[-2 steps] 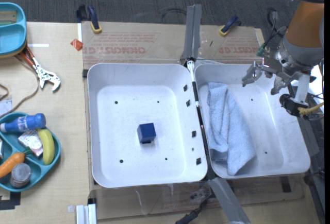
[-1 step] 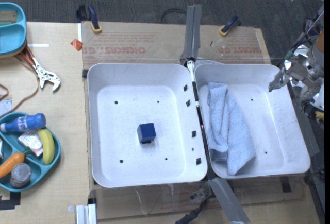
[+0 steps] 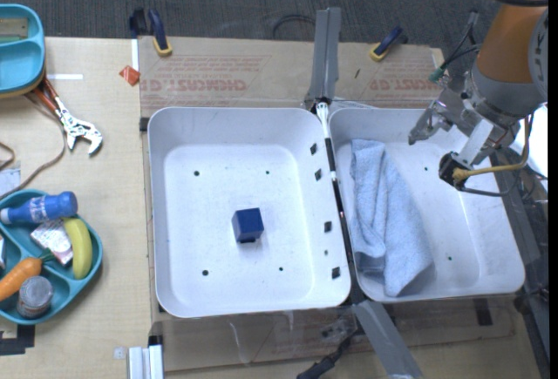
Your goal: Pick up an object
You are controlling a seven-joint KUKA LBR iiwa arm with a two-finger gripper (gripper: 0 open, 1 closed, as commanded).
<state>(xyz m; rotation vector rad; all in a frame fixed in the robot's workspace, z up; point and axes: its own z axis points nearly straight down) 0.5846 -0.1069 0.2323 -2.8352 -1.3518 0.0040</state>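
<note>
A small dark blue cube (image 3: pixel 248 224) rests on the floor of the left white bin (image 3: pixel 174 194), slightly below its middle. A crumpled light blue towel (image 3: pixel 384 212) lies along the left side of the right white bin (image 3: pixel 488 255). The gripper (image 3: pixel 433 126) hangs from the grey arm with the orange band (image 3: pixel 510 42), above the right bin's far right corner. It is well apart from the towel and far from the cube, and nothing shows in its grasp.
A grey divider bar (image 3: pixel 325 55) runs between the bins at the back. Left of the bins are a blue tray (image 3: pixel 91 268) with a bottle, banana and carrot, a wrench (image 3: pixel 77 131) and a teal container (image 3: pixel 19 46). Clamps (image 3: pixel 155 30) hold the cardboard.
</note>
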